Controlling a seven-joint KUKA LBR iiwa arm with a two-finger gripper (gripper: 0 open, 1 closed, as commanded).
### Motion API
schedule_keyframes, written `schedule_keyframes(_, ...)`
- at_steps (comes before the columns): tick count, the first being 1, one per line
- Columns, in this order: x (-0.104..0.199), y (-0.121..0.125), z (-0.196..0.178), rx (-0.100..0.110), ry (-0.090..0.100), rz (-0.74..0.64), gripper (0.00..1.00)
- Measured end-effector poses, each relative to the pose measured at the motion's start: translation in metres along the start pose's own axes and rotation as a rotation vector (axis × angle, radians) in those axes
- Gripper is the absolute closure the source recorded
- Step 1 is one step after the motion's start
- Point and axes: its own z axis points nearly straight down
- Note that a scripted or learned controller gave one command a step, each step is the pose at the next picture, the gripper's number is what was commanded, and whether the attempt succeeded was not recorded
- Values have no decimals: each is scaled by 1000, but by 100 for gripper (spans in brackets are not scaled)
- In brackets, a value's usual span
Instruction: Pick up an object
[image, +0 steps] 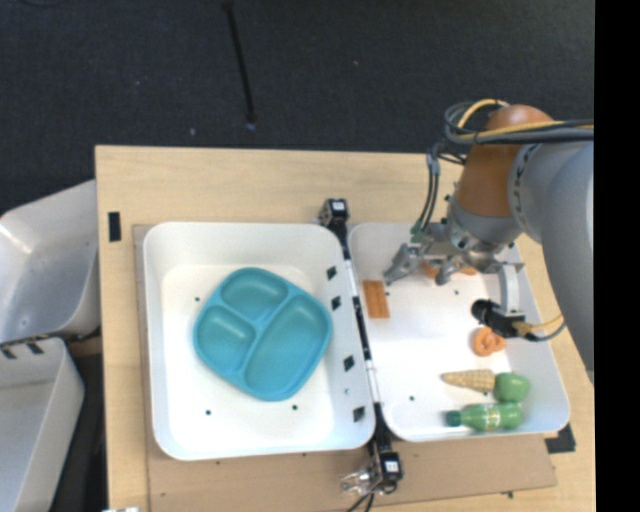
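Observation:
My gripper (424, 266) hangs over the back part of the right bin (420, 340), under the orange-banded wrist. A small orange bit shows right beneath it; whether it is held is unclear. A flat brown-orange block (375, 298) lies just left of and below the gripper, near the bin's left wall. Toward the right lies an orange lump (488, 341). Along the front edge lie a pale cone (469, 379), a green round fruit (511, 385) and a green bottle (487, 416) on its side.
The left bin (175, 400) holds a blue divided plate (262, 332). A ridge with black clips (355, 330) separates the two bins. The arm's grey body (555, 210) covers the right bin's far right corner. A cable (525, 330) loops beside the wrist.

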Motion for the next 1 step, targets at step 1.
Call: schedule_keyframes(1, -1, 1, -14, -6, 0, 2, 100)
